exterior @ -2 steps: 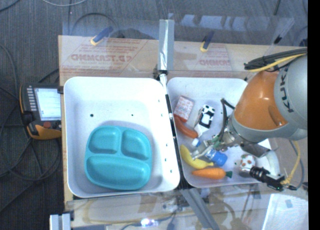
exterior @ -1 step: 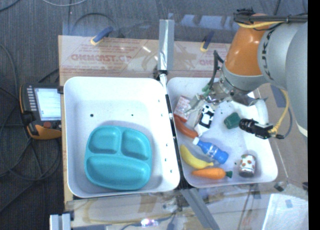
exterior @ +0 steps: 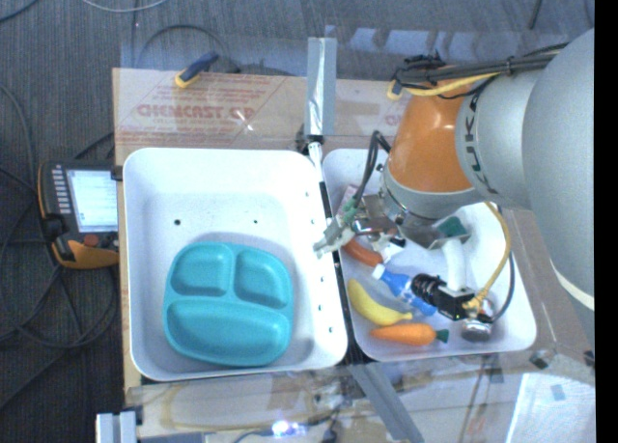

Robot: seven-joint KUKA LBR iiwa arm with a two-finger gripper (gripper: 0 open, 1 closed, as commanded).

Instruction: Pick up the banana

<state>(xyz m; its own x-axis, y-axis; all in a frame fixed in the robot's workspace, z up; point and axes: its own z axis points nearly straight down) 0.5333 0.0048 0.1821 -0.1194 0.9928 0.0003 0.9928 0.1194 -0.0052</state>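
Hand [exterior: 340, 235]: metal fingers over the bin divider; gap possibly slight, cannot tell; nothing visibly held.
Banana [exterior: 378, 304]: smooth, curved, yellow; just below-right of hand.
Carrot [exterior: 407, 334]: tapered, orange; beyond banana.

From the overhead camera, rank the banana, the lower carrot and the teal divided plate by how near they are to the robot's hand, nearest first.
Measured from the hand, at the right bin's left edge:
1. Banana, just below it in the right bin.
2. Lower carrot, farther down near the same bin's front edge.
3. Teal divided plate, over in the left bin, farthest.
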